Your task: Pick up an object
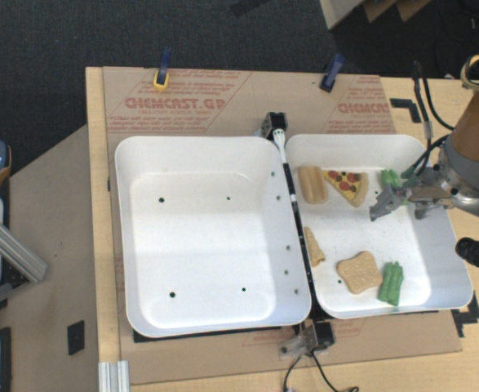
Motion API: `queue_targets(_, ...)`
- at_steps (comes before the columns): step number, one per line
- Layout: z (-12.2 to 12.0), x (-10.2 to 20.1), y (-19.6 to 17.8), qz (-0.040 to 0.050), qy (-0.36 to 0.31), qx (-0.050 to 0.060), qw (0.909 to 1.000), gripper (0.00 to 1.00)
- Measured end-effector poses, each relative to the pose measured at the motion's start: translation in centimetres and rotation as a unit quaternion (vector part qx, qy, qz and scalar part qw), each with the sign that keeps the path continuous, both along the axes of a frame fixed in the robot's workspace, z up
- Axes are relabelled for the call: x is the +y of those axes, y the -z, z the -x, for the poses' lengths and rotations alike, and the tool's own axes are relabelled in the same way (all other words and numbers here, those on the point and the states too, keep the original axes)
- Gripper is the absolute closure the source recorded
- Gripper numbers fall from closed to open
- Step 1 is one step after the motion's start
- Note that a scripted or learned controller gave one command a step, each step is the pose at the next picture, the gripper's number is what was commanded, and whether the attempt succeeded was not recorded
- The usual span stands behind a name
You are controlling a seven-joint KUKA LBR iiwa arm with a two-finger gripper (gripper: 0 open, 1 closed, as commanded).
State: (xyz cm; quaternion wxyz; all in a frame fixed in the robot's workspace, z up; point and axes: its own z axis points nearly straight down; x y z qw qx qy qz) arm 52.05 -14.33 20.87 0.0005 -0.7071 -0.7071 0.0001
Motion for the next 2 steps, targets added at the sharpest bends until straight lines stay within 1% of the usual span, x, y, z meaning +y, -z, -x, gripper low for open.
queue_targets(1, 2.6, -1.1, 5.4, -0.0009, 0.001, 0.003, 1.0000, 0.00)
queue_targets(2, -5.3, -1.6, 4.1, 0.0017, -0.002, -0.004, 1.0000, 0.00)
